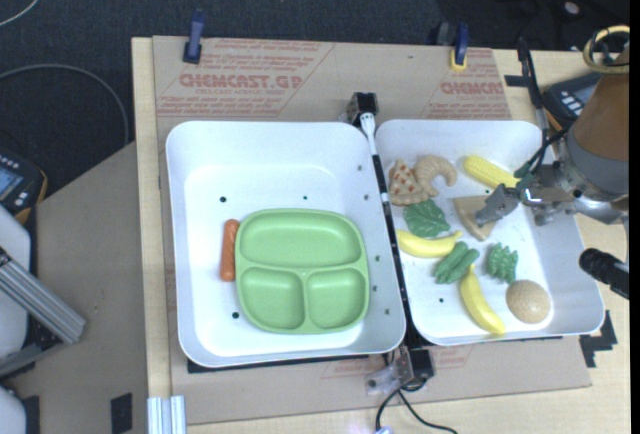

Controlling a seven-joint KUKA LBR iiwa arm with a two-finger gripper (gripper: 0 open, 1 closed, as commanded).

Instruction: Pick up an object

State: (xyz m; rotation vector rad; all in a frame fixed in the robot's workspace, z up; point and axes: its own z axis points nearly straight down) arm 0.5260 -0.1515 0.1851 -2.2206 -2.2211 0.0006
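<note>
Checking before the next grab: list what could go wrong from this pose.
1. The hand hovers over crowded toy food in the right bin; it may nudge the tan wedge or green leaf instead of grasping one.
2. The yellow corn lies right beside the hand, so a descent could knock it aside.

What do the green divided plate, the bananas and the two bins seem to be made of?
Green divided plate: probably moulded plastic, matte, one even colour with soft rounded ridges.
Bananas: likely plastic toy food, smooth and uniformly yellow.
Left bin and right bin: seemingly thin formed white plastic, with rounded corners.
</note>
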